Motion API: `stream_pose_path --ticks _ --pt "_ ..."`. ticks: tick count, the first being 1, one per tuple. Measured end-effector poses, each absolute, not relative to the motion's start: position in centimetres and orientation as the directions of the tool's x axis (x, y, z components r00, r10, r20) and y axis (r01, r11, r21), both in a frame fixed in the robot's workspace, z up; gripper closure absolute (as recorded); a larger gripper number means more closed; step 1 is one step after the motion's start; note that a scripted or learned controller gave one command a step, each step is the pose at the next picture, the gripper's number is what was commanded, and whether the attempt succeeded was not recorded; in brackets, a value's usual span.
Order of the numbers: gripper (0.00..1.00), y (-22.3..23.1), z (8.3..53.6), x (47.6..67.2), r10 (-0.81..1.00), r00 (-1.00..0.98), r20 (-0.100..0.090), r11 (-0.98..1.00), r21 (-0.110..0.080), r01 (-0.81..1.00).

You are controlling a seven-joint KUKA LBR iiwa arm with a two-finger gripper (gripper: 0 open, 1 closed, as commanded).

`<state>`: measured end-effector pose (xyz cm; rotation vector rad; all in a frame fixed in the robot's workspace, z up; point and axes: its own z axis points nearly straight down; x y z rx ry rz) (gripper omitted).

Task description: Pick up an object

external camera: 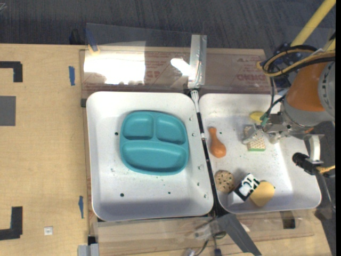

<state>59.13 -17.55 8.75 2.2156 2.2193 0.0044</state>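
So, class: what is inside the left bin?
Inside the left bin lies a teal plate with three compartments, nothing in them. Dark specks dot the bin floor around it. The floor beneath the plate is covered, so it cannot be seen.

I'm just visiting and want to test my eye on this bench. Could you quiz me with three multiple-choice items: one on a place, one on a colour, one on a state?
1. Where does the divided plate lie?
A. left bin
B. right bin
C. on the cardboard

2. What colour is that plate?
A. red
B. teal
C. black

3. How does the cookie lie?
A. on the plate
B. beside the bin wall
C. stacked on the orange drumstick

Answers: 1 A, it sits within the left bin. 2 B, it is teal throughout. 3 B, it rests in the right bin, apart from the orange drumstick.
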Motion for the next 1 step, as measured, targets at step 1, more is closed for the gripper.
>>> stream_pose_path --ticks 1 --pt "1.0 -17.42 9.84 59.28 1.0 -0.003 -0.003 0.003 0.01 1.0"
